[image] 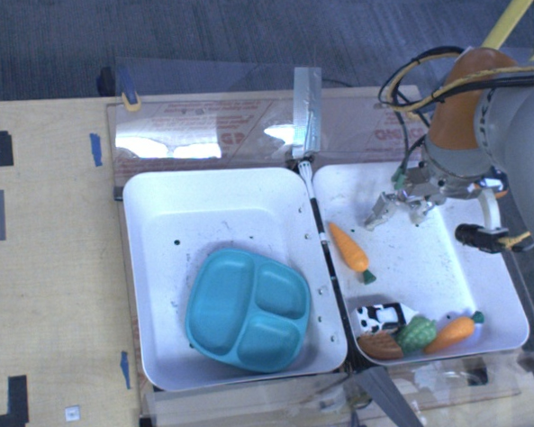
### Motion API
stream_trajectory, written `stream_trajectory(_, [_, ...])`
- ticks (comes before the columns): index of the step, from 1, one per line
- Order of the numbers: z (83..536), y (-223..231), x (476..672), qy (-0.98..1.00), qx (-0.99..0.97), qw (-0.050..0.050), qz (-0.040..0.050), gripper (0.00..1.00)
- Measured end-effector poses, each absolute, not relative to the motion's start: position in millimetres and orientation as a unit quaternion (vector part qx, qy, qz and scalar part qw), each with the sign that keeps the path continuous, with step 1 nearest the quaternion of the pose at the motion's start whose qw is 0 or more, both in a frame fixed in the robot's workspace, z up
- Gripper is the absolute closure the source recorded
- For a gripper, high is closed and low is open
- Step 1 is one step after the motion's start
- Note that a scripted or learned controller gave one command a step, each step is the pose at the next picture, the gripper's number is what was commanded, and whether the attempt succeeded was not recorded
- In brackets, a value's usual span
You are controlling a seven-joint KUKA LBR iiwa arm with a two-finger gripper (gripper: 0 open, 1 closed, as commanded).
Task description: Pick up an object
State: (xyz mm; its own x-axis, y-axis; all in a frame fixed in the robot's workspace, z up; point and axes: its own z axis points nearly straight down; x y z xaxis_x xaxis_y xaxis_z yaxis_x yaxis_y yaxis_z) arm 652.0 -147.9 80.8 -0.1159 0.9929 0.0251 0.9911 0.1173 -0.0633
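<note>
In the right bin [488,280], an orange toy carrot [350,247] lies near the left wall. Along the front wall sit a black-and-white cow-patterned toy [382,317], a brown piece [378,344], a green leafy toy [417,332] and a second orange carrot [453,332]. My gripper [398,211] hangs over the back of this bin, up and to the right of the first carrot. It is open, with its fingers spread and nothing between them.
The left bin [159,215] holds a blue divided plate [248,318] toward its front. A metal divider post [307,111] stands behind the wall between the bins. The grey arm with its orange band [455,115] and cables crosses the right bin's back right corner.
</note>
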Motion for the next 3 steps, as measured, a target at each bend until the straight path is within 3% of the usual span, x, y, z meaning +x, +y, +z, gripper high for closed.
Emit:
stream_trajectory(1, [87.9, -105.9, 650.3, -0.764, -0.644, 0.026, 0.0167, 0.0])
stream_trajectory(2, [87.4, -96.8, 568.8, -0.786, -0.618, -0.002, -0.001, 0.0])
stream_trajectory(3, [85.5, -99.3, 667.8, -0.76, -0.65, -0.001, -0.0004, 0.0])
